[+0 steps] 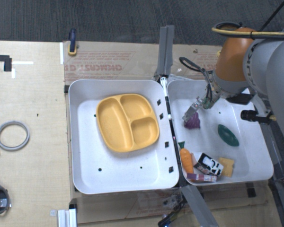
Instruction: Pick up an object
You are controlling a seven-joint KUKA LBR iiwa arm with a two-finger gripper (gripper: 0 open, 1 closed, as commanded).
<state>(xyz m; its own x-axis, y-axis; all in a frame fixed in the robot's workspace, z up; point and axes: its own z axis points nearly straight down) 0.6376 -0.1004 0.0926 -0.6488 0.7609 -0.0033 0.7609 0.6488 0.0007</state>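
Tube, carrot, black-white toy crowding the right bin's near edge. Purple lump is lying mid-bin, touching the gripper's tips; whether the jaws are gripping it, cannot tell. Yellow plate is occupying the left bin.

Gripper is hanging inside the right bin, near its rear left part. A bunch of grapes is lying directly under the fingertips, touching or nearly so. A leaf-shaped piece is sitting to the gripper's right, slightly nearer the front. A carrot, a small box, a sponge-like block and a tube are clustering well in front of it. A divided plate is resting in the left bin, left of the gripper. A tape roll is lying on the bench, far left.
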